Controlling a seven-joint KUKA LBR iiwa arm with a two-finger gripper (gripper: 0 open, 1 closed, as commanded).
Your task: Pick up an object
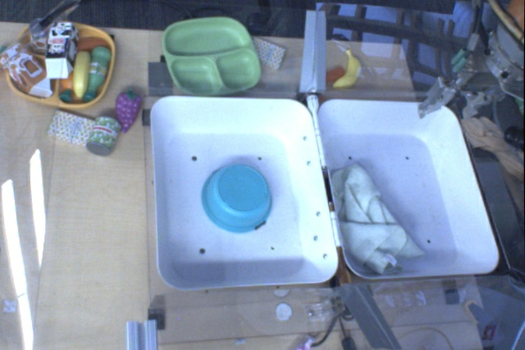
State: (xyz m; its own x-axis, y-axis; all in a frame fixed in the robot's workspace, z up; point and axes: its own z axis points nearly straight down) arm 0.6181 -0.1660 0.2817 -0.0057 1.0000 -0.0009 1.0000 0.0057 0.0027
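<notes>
A blue bowl [238, 197] lies upside down in the middle of the left white bin [172, 135]. A crumpled white cloth [369, 217] rests against the left wall of the right white bin [443, 176], toward its near side. My gripper [434, 100] hangs at the far right corner of the right bin, above its rim, well away from the cloth and the bowl. The grey arm [500, 53] comes in from the right edge. Nothing is visibly held.
Behind the left bin sits a green divided plate [209, 55]. A toy banana [351, 68] lies behind the right bin. On the bench to the left are a yellow bowl of toy food [61, 65], purple toy grapes [127, 106] and a small can [102, 135].
</notes>
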